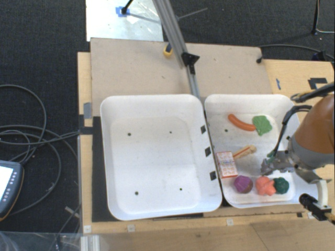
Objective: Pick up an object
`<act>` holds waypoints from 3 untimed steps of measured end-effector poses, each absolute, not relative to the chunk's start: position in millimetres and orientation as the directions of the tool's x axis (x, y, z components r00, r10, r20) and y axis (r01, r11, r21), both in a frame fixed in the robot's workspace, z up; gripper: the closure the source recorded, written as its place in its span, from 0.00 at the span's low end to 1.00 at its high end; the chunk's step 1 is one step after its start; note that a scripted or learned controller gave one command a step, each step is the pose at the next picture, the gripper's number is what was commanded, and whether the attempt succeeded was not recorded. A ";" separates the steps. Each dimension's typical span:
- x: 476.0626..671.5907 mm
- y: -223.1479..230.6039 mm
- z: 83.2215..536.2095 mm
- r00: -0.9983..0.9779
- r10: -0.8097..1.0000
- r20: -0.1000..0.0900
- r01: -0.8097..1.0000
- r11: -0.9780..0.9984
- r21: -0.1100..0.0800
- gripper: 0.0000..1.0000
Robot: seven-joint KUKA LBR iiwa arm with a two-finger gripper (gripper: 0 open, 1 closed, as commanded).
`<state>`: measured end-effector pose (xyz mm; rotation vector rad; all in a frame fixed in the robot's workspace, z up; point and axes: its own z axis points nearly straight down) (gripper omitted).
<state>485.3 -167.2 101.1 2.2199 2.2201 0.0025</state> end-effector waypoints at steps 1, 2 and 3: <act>482.3 -174.1 147.4 0.000 1.000 -0.002 1.000 0.000 0.006 1.00; 491.2 -172.7 209.4 -0.006 1.000 -0.003 1.000 0.006 0.009 1.00; 494.0 -174.7 252.8 -0.006 1.000 -0.003 1.000 0.006 0.007 1.00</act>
